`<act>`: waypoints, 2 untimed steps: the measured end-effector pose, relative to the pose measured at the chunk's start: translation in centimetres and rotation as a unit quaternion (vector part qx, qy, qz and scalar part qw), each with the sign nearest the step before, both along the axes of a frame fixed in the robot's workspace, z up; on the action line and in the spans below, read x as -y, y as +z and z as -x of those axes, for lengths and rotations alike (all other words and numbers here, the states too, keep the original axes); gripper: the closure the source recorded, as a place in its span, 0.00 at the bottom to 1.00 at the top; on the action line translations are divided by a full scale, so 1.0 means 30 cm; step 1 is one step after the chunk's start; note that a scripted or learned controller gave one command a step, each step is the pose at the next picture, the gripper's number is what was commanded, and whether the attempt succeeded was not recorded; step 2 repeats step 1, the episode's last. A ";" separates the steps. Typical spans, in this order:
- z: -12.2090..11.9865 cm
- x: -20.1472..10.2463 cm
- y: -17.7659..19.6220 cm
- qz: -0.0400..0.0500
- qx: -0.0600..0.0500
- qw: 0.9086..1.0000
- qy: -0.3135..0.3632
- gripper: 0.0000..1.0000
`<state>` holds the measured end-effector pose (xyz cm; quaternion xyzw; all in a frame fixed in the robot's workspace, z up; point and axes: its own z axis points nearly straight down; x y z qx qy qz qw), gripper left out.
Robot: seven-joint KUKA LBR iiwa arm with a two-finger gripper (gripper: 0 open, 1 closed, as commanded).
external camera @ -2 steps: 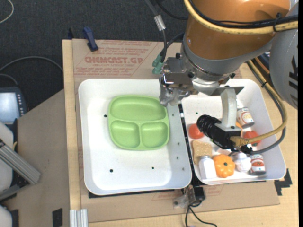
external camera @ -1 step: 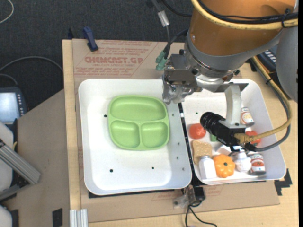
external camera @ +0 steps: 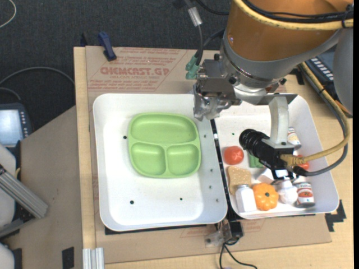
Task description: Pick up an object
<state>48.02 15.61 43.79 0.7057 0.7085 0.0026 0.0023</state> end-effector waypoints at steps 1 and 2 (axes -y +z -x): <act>-0.001 -0.002 0.034 0.000 0.001 1.000 0.001 1.00; -0.001 -0.002 0.034 0.000 0.001 1.000 0.001 1.00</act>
